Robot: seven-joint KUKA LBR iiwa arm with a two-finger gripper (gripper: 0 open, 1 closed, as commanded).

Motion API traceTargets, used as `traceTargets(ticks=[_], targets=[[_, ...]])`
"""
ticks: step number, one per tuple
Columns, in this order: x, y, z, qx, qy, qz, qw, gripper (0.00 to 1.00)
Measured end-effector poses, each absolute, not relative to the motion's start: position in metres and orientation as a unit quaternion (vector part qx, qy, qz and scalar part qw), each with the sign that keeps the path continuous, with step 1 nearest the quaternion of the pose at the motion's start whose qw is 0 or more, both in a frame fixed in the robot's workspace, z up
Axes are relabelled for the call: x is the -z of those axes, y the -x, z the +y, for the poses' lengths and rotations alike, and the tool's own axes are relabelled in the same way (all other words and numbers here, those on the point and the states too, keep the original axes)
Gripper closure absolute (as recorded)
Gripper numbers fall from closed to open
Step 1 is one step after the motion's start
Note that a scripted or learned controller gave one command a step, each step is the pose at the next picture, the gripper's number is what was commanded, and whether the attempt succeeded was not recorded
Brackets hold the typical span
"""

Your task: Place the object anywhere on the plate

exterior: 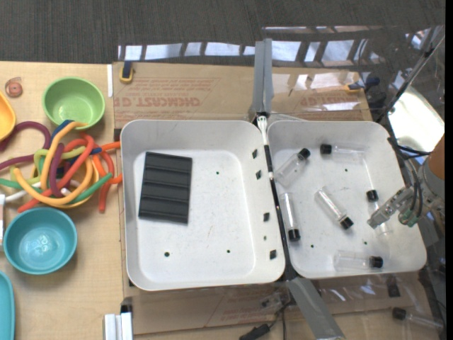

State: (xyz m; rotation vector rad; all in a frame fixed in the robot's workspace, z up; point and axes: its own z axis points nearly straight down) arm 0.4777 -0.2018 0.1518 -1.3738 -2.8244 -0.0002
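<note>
Gripper sits at the right edge of the right bin, low over its rim, and whether its fingers are open or closed cannot be told from this slanted view; nothing is clearly seen between them. Behind it, part of the grey arm enters from the right.

Clear tubes with black caps lie scattered across the right bin. 1 tube rests near the upper left, its cap pointing up and right. 1 more lies along the left wall, cap toward the bottom. 1 lies tilted in the middle, cap at its lower right end. 1 lies near the bottom wall, cap at its right. 1 lies near the top wall, cap at its left. A separate black cap shows near the right side, close to the gripper.

On the left bin, a black ridged plate lies flat toward the left side, well apart from every tube.

Left of the bins, on the wooden bench, stand a green bowl and a blue bowl, with a tangle of coloured cords between them.
</note>
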Motion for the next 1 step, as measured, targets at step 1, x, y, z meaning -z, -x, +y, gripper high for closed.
traceTargets(ticks=[1], targets=[[-0.1835, -0.5098, -0.2227, -0.0002, 0.47, -0.883, -0.001, 1.0]])
